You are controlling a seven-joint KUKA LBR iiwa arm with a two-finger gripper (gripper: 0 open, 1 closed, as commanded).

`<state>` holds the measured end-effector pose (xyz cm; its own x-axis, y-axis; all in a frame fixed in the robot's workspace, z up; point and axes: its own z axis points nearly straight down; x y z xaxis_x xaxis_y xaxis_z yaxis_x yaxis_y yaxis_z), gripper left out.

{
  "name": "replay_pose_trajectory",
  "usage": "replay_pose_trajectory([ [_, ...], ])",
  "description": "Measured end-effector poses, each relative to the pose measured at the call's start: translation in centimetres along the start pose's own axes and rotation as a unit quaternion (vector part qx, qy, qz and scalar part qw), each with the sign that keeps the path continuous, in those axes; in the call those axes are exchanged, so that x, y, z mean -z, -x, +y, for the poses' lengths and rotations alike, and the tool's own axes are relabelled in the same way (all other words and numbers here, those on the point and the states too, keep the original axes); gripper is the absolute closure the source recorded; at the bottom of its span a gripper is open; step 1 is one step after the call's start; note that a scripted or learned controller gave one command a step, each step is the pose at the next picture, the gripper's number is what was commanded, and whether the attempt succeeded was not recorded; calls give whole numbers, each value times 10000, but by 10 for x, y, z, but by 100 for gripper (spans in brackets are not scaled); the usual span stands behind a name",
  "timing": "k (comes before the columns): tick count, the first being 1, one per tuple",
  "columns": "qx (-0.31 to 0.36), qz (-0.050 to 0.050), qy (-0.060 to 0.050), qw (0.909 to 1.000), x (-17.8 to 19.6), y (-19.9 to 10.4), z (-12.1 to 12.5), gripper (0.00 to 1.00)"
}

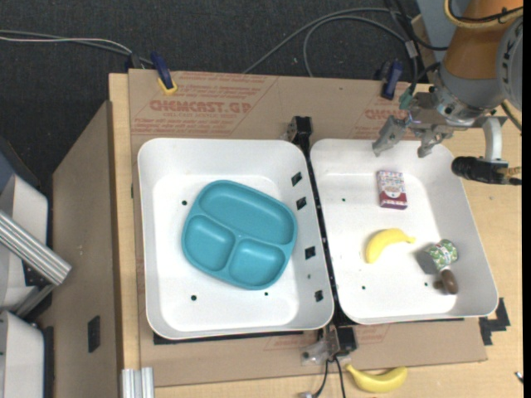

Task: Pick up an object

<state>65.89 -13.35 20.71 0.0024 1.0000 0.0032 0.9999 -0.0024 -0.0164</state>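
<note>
Gripper (407, 142): I see it over the right bin's (473, 222) far rim, fingers spread, nothing between them.
Red box (391, 189): on the bin floor just in front of the jaws, apart from them.
Banana (386, 244): nearer me, mid-bin.

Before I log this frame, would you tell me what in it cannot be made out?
- Small red box, camera view: its label print is too small to read.
- Dark lump beside the patterned object, right bin: too small and blurred to identify.
- Second banana, below the bins: partly cut off by the bottom edge.
- Arm: cut off by the top and right edges.
</note>
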Motion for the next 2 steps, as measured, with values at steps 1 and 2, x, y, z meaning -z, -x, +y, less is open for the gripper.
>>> replay_pose_trajectory([
  [1,15,-11,77,10000,10,-1,3,0],
  [2,16,-9,55,10000,-33,-3,2,0],
])
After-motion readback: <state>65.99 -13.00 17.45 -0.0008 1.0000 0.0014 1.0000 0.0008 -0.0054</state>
